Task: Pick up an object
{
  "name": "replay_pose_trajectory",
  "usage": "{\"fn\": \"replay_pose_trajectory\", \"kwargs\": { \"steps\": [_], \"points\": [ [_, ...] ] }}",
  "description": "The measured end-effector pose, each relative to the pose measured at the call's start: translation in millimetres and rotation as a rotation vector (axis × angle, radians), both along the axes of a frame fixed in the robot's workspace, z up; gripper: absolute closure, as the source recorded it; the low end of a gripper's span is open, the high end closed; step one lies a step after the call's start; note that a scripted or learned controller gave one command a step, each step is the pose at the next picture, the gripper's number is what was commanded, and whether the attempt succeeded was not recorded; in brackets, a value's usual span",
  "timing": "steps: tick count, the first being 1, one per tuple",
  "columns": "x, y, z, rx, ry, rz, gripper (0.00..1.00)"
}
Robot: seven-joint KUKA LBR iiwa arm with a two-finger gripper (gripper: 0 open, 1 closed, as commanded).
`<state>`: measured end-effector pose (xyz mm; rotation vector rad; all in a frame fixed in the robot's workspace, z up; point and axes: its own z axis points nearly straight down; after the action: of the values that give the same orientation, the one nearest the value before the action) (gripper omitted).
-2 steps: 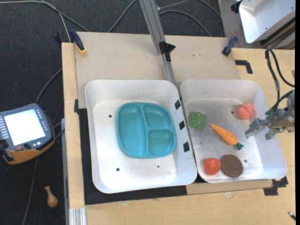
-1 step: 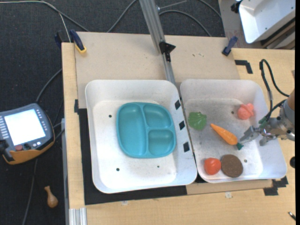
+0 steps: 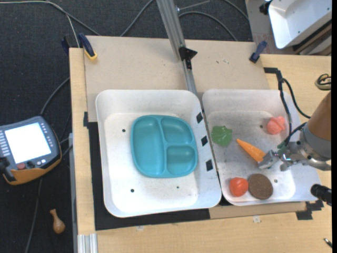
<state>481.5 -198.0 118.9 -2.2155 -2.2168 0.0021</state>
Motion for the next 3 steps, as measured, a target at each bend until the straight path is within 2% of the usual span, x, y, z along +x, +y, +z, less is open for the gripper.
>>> {"fn": "replay_pose_trajectory", "kwargs": {
  "steps": [1,2,3],
  "points": [
    [2,-1,14,-0.003,-0.008,-0.001,1.00],
    [5,3,77,-0.007,-0.013,0.001,1.00],
    [12,0,123,-0.007,-0.013,0.002,1.00]
  ]
}}
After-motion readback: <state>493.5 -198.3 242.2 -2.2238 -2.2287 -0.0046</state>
